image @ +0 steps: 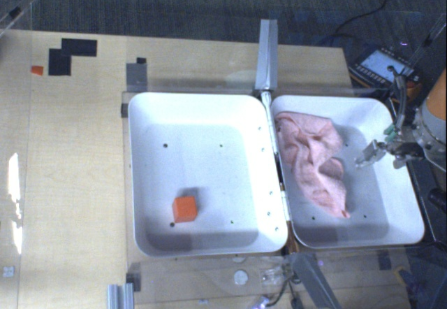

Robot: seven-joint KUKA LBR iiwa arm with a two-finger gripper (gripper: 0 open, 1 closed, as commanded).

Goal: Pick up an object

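On your wooden bench (70,182), a crumpled pink cloth (314,161) fills the right bin (370,231), an orange block (185,209) sits in the left bin (202,126), and I cannot tell the gripper's (377,152) state.

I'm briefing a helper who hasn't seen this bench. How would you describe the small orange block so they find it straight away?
Start with the two white bins side by side and take the left bin, the one away from the arm. The orange block sits on its floor near the front. It is small, boxy and bright orange, alone in its bin, unlike the crumpled pink cloth in the right bin.
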